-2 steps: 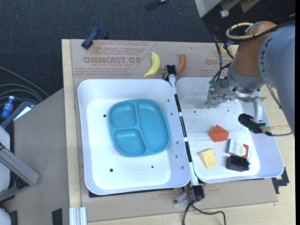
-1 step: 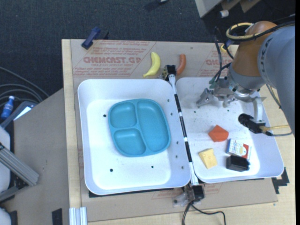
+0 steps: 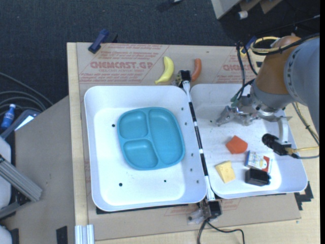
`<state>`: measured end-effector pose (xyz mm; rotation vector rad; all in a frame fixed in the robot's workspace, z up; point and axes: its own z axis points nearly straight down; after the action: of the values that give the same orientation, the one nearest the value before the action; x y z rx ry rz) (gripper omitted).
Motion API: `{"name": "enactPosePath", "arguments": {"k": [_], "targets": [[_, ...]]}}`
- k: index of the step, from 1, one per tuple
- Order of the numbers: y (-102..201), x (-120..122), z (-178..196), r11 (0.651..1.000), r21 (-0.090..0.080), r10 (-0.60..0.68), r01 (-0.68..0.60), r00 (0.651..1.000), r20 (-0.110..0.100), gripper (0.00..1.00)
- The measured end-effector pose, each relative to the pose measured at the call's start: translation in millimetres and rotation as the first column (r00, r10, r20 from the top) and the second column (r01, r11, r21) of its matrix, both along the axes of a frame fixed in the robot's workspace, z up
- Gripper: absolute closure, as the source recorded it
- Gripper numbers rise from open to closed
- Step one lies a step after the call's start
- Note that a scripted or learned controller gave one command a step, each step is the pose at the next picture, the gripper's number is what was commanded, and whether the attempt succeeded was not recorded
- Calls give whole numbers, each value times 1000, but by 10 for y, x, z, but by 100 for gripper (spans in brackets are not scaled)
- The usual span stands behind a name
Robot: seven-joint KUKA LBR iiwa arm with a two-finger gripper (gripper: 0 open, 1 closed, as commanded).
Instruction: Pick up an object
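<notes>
Nearby, orange block (image 3: 236,145), blunt-cornered.

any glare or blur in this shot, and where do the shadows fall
Camera view: lighting is even and soft, with no strong glare on the white bins. The blue tray and orange block look fairly sharp; the gripper is small and slightly smeared. Shadows are faint, the clearest lying just under the arm on the right bin.
</notes>
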<state>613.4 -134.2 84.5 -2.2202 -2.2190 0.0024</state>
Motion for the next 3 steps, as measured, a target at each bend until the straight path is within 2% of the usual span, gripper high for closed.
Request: {"name": "enactPosePath", "arguments": {"k": [1, 2, 3], "targets": [[3, 6, 103, 1000, -1, 1, -1, 1000, 2, 100], [4, 6, 102, 1000, 0, 1, -1, 1000, 1, 0], [6, 11, 203, 1000, -1, 1, -1, 1000, 3, 100]]}}
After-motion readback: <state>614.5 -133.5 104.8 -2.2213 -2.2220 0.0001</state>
